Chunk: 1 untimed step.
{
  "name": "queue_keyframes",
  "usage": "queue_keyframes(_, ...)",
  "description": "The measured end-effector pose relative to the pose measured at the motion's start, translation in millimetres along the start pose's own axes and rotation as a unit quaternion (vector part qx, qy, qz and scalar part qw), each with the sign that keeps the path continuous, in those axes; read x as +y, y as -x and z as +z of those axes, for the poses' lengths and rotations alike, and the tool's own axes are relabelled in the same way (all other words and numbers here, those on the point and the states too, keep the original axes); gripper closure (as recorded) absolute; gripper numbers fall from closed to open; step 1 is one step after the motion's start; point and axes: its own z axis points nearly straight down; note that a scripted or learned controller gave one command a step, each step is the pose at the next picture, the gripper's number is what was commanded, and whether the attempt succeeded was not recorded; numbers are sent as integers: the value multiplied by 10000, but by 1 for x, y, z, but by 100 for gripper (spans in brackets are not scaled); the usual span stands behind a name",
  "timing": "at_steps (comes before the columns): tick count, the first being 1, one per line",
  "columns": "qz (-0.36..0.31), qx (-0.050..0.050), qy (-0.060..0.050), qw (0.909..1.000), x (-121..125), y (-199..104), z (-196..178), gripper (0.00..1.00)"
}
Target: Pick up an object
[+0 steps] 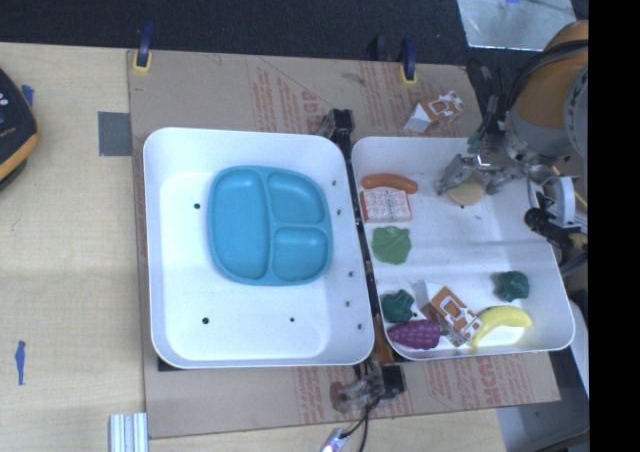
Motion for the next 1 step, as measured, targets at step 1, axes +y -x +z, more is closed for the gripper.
queue_keyframes(1, -1, 3, -8, 10000, 0, -4, 0, 0)
